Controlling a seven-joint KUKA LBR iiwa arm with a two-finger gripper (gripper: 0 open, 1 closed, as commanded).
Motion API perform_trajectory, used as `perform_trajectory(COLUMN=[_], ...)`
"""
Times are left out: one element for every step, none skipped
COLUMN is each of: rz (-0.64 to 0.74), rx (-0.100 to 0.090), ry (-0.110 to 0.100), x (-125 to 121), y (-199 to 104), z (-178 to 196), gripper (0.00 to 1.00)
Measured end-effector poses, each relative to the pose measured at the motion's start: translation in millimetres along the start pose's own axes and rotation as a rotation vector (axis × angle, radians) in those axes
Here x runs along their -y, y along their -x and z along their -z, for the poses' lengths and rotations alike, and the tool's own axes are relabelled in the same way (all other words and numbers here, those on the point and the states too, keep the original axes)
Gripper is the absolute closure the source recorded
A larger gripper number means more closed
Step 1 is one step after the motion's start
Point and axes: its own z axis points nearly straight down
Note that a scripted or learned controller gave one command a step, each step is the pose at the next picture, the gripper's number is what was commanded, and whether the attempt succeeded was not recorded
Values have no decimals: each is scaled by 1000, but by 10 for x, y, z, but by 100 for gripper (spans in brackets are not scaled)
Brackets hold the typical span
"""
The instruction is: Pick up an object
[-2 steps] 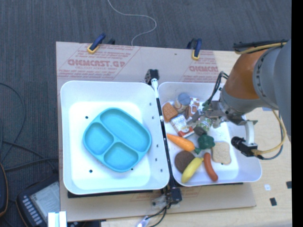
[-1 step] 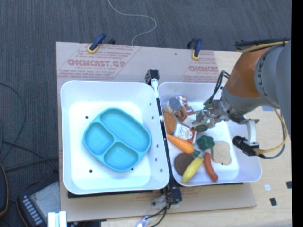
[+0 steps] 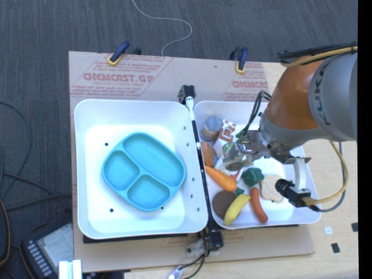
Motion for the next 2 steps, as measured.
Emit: perform_trajectory(rz=[0,0], rx=[0,1], ry=[-1,1], x=[-1,355], y=[1,-531], z=[92,512], gripper=[100,100])
